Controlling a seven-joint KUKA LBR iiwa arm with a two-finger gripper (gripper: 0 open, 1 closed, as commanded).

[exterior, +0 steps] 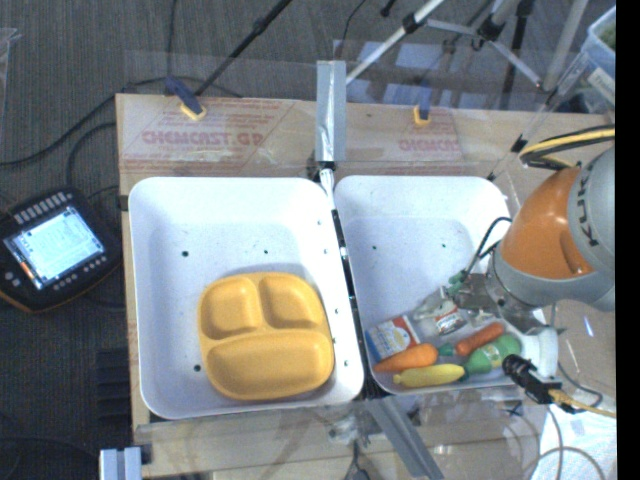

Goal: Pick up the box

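- The arm [560, 243], grey with its orange band, comes over the right bin [400, 218] and bends down toward that bin's near right corner, where the clutter lies.
- The hand [462, 303] sits low among the items there; from this slanted overhead view I cannot tell whether it is released or clenched, and nothing can be made out as gripped.
- The box [390, 338], a small carton with white, red and blue print, lies flat in the right bin near the front wall, just left of the hand and touching or nearly touching the carrot [405, 359].
- Relative to the box: the carrot lies along its near edge, the yellow banana-like piece [432, 375] beyond the carrot against the bin's front wall, the green piece [495, 353] off to the right, and a second orange piece [480, 336] between the green one and the hand.
- The yellow divided tray [265, 336] rests in the left bin [170, 238], well apart from the box across the divider.
- My judgement: this is the approach or grasp-attempt step; the box is not lifted.
- The next move calls for centring the hand over the box, slightly further left, and closing across its narrow sides without catching the carrot.
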